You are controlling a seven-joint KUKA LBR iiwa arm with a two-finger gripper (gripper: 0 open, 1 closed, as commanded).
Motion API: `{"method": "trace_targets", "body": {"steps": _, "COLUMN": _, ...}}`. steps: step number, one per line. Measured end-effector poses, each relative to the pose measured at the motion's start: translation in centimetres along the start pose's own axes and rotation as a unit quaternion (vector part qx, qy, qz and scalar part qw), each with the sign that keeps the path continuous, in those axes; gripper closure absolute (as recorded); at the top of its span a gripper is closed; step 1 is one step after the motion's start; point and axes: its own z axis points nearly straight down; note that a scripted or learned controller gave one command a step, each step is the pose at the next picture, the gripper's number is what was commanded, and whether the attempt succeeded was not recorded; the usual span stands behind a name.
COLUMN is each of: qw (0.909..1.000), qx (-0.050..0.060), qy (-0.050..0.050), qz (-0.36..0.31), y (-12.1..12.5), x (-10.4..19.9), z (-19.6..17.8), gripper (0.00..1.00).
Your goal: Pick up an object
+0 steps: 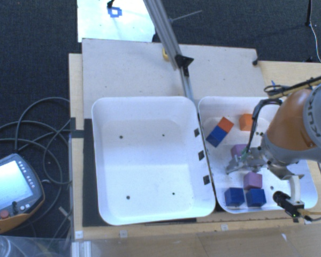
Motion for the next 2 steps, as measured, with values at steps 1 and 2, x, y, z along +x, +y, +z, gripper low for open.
{"method": "trace_targets", "body": {"steps": 1, "qw": 1.0, "qx": -0.002, "qy": -0.001, "qz": -0.001, "y": 0.1, "x": -0.1, "z": -1.3, "gripper": 1.0}}
{"method": "trace_targets", "body": {"steps": 2, "qw": 1.0, "qx": -0.005, "qy": -0.001, "qz": -0.001, "y": 0.2, "x": -0.2, "z": -7.7, "gripper": 1.0}}
